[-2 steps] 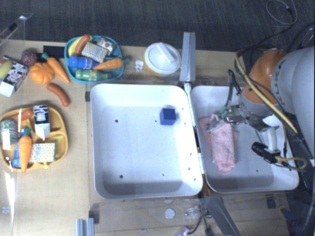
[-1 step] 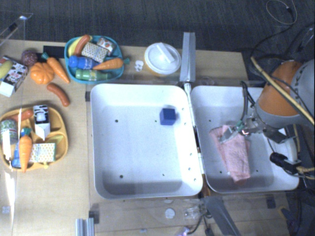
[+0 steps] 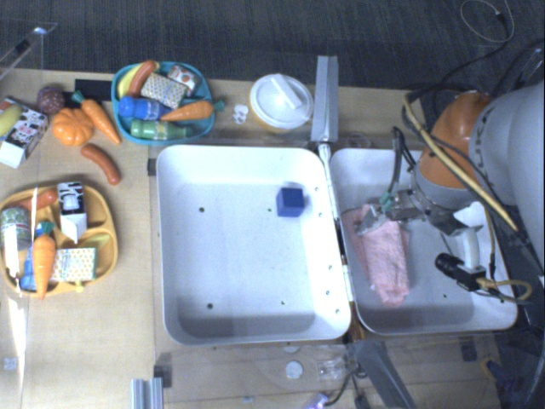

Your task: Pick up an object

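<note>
While nothing is yet lifted clear, you see the arm (image 3: 502, 143) reaching in from the desk's right edge. The jaws sit low at the far end of the pink cloth (image 3: 385, 262), which lies lengthwise beside the left wall of the right bin (image 3: 426, 318). Whether the jaws are wide, narrow or closed on the cloth you cannot tell, since wrist parts cover them. Judge the task as at the grasp stage: the hold is unconfirmed and the lift is left to do.

A second candidate, the blue block (image 3: 290, 200), sits alone in the left bin (image 3: 230, 262), near its far right corner and well apart from the jaws.

Along the desk's far edge stand a blue bowl (image 3: 162, 141) of toy food and a white lidded tub (image 3: 281, 100). A yellow plate (image 3: 104, 228) of toys rests at the left edge, with a toy pumpkin (image 3: 71, 126) and a sausage (image 3: 102, 164) loose nearby. None of these blocks the reach. The bin wall near the cloth may crowd the grasp, and a limp cloth may slip.
</note>
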